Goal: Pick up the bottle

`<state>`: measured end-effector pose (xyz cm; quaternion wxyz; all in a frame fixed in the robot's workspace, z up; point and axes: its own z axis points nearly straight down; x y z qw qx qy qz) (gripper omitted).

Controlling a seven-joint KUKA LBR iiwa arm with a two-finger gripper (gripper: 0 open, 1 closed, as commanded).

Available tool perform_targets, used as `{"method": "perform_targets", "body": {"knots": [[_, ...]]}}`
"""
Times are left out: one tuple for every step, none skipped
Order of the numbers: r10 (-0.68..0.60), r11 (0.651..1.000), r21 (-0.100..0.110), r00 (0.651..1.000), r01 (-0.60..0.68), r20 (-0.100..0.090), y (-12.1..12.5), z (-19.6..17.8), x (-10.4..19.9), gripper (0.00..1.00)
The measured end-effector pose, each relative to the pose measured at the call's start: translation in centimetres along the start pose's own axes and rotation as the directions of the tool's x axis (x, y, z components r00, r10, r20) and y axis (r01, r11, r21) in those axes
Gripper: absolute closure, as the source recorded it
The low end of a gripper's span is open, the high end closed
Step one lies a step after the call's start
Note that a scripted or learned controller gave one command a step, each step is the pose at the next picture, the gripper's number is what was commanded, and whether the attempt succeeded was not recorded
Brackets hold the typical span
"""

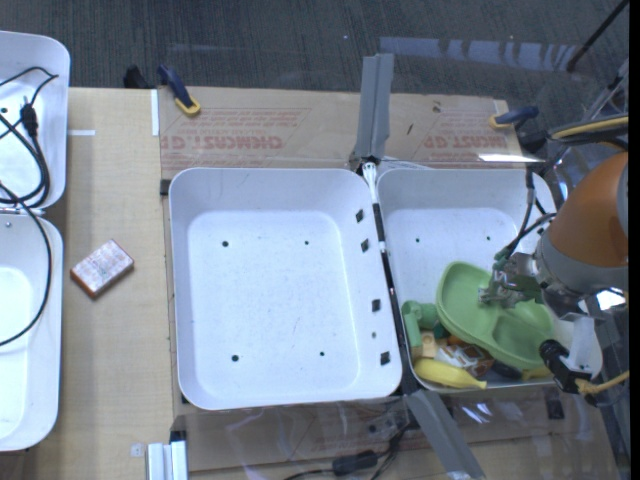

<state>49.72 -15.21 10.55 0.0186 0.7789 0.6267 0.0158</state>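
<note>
**Arm low over the cluttered right bin**

The bench (110, 368) is pale wood, with a sheet of brown cardboard (280, 133) under the two white bins (red print on it reads reversed). A blue-and-yellow clamp (178, 90) pins the cardboard at its far left corner and another clamp (514, 117) at the far right. Beyond the bench lies dark grey carpet (280, 18). At the left edge sit white trays (25, 298) crossed by black cables (30, 168), and a small patterned box (101, 268) lies on the wood beside them.

The left bin (190, 298) has a bare white floor with a few dark spots. The right bin (440, 208) holds a heap in its near corner: a green plate (465, 303) tilted on top, a banana (445, 373) at the near wall, and other small items beneath, too jumbled to name. Which of them is the bottle cannot be told.

The arm (590, 223) reaches in from the right, and its gripper (505, 286) sits at the plate's right part, touching or just above it. Whether its fingers are spread or closed cannot be told.
</note>
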Motion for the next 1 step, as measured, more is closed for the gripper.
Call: {"method": "perform_targets", "body": {"knots": [[-0.055,0.997,0.055,0.999,0.054,0.002,-1.78,-15.62,3.08,1.0]]}}
